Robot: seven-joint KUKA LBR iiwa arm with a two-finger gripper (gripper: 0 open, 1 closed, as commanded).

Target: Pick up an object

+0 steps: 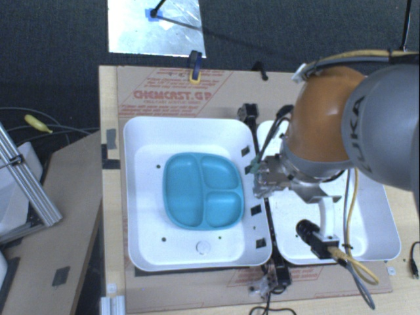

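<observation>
The blue divided plate (202, 191) lies flat in the left bin (141, 176), centred. Its long axis runs roughly from the bin's near-left to far-right; the large compartment faces left, the two small compartments right. The arm (341, 117) hangs over the right bin (380, 238). Claw state: cannot tell, since the wrist hides it.

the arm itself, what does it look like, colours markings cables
The arm is a bulky, rounded grey casing with dark lettering on its side and a broad orange band above the wrist. Below that sits a metallic wrist block leading to the hand. A yellow cable and black cables trail beside it.
</observation>
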